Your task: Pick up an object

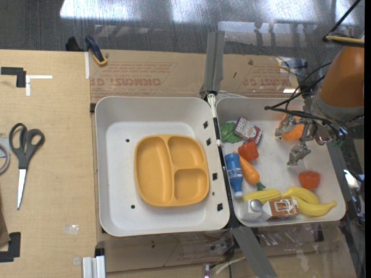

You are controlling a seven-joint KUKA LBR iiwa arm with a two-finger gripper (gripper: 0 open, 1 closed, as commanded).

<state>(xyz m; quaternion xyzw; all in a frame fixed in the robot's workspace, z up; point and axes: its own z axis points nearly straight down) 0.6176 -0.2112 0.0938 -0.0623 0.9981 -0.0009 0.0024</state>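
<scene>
The tomato [309,179] lies in the right bin [338,181], just below the end effector [299,154], whose opening I cannot tell. Nothing is gripped; the close-packed banana [307,201] and carton [283,208] risk a glancing, failed grasp.

Even, bright overhead light; a pale glare patch on the dark floor [174,4] beyond the bench's far edge. Shadows soft, focus mostly sharp.
</scene>
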